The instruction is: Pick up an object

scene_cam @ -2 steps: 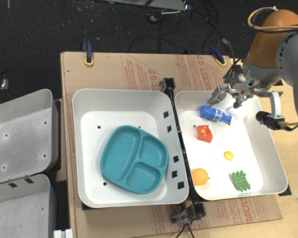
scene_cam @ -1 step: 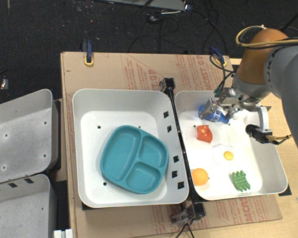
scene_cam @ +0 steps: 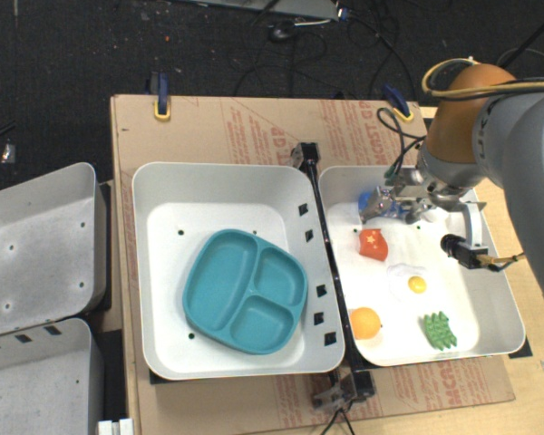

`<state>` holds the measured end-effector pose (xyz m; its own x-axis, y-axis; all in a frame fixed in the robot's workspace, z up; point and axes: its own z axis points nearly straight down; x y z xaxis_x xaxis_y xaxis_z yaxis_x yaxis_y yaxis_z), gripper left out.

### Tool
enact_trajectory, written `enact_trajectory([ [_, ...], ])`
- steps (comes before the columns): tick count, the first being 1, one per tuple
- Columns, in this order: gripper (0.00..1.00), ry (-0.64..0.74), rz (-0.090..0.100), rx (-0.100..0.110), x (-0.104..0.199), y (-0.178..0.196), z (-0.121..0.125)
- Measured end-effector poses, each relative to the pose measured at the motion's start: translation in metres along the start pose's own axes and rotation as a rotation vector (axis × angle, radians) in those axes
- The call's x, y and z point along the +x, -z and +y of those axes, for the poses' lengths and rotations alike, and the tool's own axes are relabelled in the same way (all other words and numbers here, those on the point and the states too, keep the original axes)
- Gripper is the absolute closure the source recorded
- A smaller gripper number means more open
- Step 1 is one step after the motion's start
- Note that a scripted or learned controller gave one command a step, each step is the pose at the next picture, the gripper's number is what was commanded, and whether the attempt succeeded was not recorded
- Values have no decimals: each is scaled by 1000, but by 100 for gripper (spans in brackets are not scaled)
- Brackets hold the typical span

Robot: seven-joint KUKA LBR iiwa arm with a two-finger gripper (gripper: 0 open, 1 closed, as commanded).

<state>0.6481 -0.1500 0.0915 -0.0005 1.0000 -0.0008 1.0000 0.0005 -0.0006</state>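
The right bin holds a red block with a yellow mark, a small yellow piece, an orange ball and a green ridged piece. My gripper hangs over the bin's far left part, just above and right of the red block. A blue object shows at the gripper's tip; whether it is between the fingers I cannot tell.
The left bin holds a teal divided plate. A black divider runs between the bins. The grey arm with its orange band comes in from the right. Two white lids lie at the left of the bench.
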Motion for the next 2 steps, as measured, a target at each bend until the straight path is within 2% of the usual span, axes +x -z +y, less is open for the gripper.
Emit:
enact_trajectory([
  [1, 100, 0, 0, -2, 0, 12, 1],
  [2, 100, 2, 0, -6, 4, 55, 3],
])
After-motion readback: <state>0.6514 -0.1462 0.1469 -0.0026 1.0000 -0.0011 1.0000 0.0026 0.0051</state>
